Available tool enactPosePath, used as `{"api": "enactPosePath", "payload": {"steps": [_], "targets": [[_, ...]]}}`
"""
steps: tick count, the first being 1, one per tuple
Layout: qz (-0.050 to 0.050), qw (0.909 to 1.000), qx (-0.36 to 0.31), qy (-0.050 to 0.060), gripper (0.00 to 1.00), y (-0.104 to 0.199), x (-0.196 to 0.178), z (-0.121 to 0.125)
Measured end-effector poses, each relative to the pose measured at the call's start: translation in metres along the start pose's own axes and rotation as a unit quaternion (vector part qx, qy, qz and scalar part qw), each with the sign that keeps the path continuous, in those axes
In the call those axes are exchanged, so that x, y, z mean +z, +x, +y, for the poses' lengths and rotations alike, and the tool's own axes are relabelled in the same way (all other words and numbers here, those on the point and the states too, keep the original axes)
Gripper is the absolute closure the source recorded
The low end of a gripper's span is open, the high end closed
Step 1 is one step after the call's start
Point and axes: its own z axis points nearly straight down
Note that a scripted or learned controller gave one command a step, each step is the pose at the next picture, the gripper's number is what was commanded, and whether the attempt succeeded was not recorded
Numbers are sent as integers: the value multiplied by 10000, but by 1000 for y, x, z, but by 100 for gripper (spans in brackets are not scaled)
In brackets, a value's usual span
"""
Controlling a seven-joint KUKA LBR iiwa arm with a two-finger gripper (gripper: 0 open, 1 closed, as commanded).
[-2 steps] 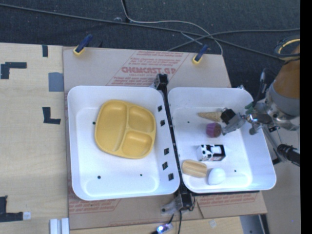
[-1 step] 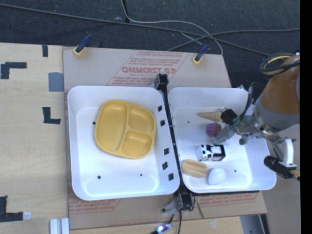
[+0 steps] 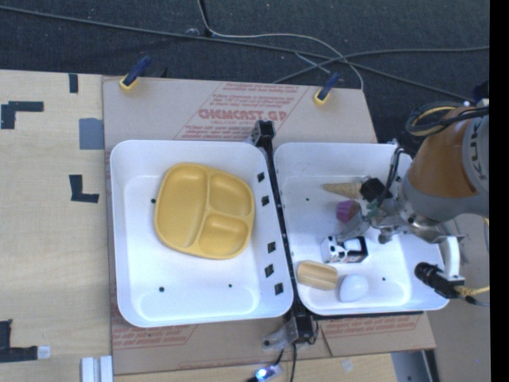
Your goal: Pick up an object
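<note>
Right white bin [image 3: 398,297]: black-and-white toy [image 3: 344,249], long axis left-right, under pincer [image 3: 358,233], its opening impossible to tell.

Yellow tray [image 3: 204,211] sat in the left bin [image 3: 127,237]. Right bin [image 3: 306,159] had a cone [image 3: 342,189], purple bit [image 3: 347,210], bread roll [image 3: 316,275] and white lump [image 3: 354,287], with the gripper [image 3: 350,245] low over a black-and-white toy [image 3: 337,251]

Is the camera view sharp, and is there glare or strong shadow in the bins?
Camera view: soft overall; white right bin bright, nearly washed out, so the white object blends in; yellow tray evenly lit; gripper details blurry; shadows faint.
</note>
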Motion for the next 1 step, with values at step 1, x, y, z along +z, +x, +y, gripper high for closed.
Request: {"api": "enactPosePath", "payload": {"steps": [1], "targets": [[-3, 10000, -3, -13, 100, 0, -13, 1]]}}
